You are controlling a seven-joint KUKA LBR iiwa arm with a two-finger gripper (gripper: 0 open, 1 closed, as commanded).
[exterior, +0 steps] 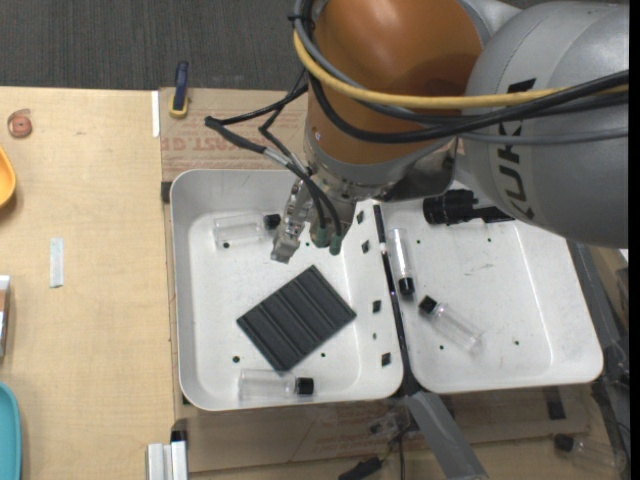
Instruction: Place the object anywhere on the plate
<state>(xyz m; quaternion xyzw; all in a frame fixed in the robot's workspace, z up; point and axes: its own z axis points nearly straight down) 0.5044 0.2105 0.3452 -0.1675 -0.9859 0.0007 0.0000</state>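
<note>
Gripper [300,230] hangs over the left bin [195,298]; I cannot tell its state.
Dark ribbed plate [296,318] lies at its six o'clock, clear vial [240,230] at nine; I risk a missed grasp.

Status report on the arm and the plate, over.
Gripper low over the left bin, above the dark ribbed plate. Clear vials lie loose in both bins, none on the plate. Plate top unobstructed.

Wooden bench [90,218] bears 2 white bins [190,298] (side by side); cardboard [230,133] beneath.
</note>
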